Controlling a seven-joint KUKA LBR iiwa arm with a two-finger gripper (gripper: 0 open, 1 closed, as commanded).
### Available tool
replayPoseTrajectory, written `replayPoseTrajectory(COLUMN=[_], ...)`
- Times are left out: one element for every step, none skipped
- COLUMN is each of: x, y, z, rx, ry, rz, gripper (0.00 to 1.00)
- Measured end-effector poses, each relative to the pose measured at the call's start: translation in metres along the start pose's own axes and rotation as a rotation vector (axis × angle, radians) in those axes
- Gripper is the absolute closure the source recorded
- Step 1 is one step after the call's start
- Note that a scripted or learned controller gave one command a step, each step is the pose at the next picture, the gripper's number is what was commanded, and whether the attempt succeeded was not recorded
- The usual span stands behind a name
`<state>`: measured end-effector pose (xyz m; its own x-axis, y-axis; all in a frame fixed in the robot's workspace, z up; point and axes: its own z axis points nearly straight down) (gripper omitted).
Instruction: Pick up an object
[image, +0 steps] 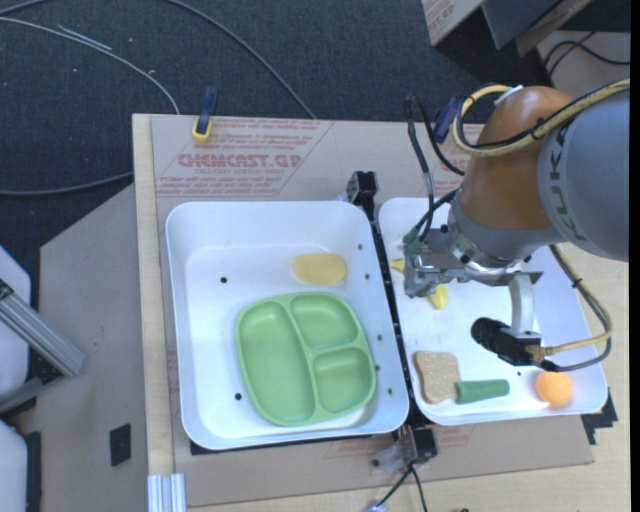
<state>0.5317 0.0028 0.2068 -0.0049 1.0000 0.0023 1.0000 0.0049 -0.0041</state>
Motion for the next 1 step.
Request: replayPoseTrajectory(x=[0.0534], y=[0.0011], z=[-0.0131], rx=[-0.006], ry=[0.0], rz=[-0.002], gripper=[1.0])
